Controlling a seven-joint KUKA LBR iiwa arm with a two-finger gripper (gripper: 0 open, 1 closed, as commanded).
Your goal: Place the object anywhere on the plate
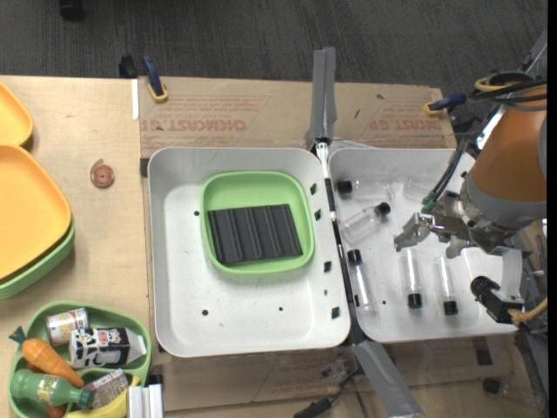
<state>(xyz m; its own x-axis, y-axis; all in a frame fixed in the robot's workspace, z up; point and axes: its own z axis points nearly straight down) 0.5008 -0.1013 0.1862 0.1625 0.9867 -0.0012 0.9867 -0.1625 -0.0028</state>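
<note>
Green plate (258, 190) w/ dark ribbed pad (257, 233) in left bin (174, 259), upper middle. Right bin (383, 320) holds several clear vials (411, 279) w/ black caps, scattered; two lie side by side near front, others toward back-left. Gripper (416, 233) low over right bin's middle, just above the front pair; grip state can't tell, nothing seen held. Arm (513, 159) enters from right. Orange plates (30, 207) and bowl of toy food (74, 360) on bench at left.
</note>
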